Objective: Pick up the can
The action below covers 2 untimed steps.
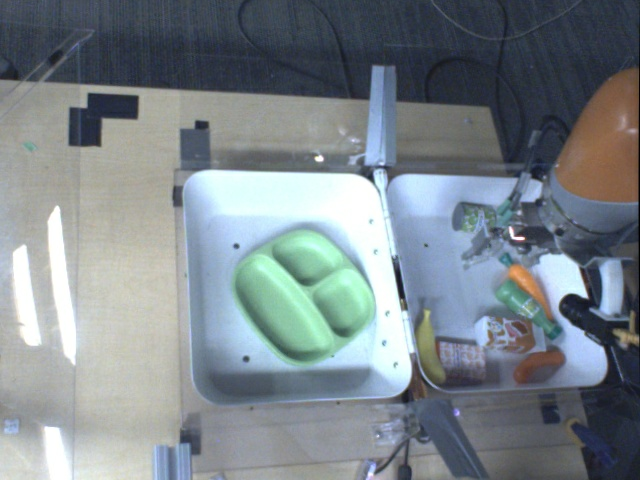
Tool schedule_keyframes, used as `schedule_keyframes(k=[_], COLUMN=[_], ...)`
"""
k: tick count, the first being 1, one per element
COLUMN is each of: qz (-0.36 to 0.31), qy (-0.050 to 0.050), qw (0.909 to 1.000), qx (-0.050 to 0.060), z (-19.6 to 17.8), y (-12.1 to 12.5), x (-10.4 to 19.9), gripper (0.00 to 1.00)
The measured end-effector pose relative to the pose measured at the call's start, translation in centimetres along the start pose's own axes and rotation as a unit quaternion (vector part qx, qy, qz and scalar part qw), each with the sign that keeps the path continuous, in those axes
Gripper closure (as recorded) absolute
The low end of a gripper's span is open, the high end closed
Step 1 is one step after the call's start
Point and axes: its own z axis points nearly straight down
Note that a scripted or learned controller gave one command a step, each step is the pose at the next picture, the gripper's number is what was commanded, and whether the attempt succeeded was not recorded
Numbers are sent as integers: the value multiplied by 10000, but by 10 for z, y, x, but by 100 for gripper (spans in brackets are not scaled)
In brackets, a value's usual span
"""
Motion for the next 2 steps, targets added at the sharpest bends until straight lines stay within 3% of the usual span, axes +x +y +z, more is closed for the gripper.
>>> schedule_keyframes(k=[1,2], qz=[-135,-341], qy=[-4,-10], qw=[9999,9994], qx=[-6,-32], z=[80,148], y=[96,113], x=[-43,-54], gripper=[0,0])
